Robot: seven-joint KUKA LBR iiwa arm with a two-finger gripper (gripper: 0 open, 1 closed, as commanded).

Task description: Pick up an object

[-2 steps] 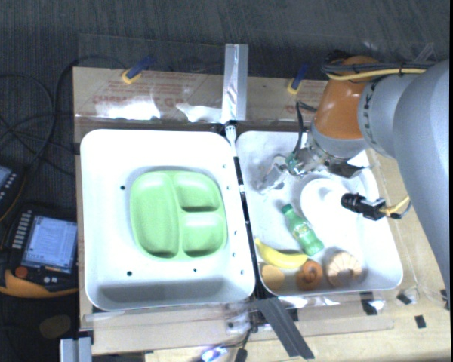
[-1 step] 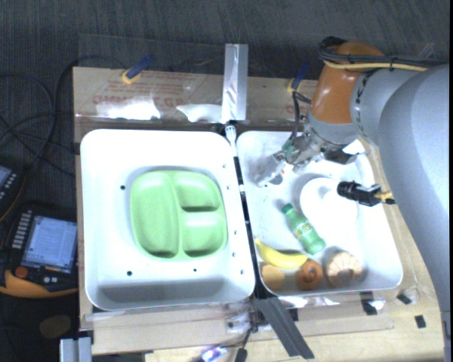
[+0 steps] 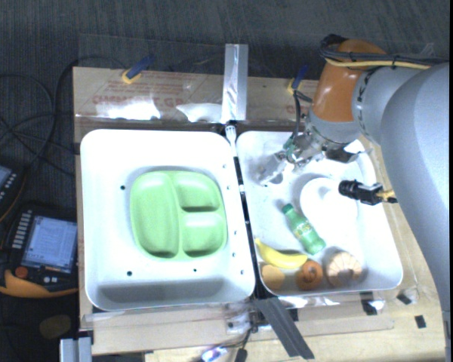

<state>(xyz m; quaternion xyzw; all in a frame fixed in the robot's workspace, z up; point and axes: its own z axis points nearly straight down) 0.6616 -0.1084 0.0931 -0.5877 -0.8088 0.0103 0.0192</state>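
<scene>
Glossy green bottle (image 3: pixel 303 229); curved yellow banana (image 3: pixel 279 256); smooth sectioned green tray (image 3: pixel 179 213); metal tool (image 3: pixel 298 153), grip state unclear

The right bin (image 3: pixel 377 274) holds the loose things to pick from. A small green bottle (image 3: pixel 303 229) lies on its side near the middle of that bin, slanted, its pale cap end toward the upper left. Just below it a yellow banana (image 3: pixel 281 257) lies flat, curved along the bin's lower left. At the near wall 3 rounded pieces sit in a row: a tan one (image 3: pixel 272 275) touching the banana, an orange-brown one (image 3: pixel 309 274) beside it, and a pale, lumpy one (image 3: pixel 343 265) to the right. The left bin (image 3: pixel 106 157) holds a green divided tray (image 3: pixel 179 213), lying flat at its centre.
</scene>
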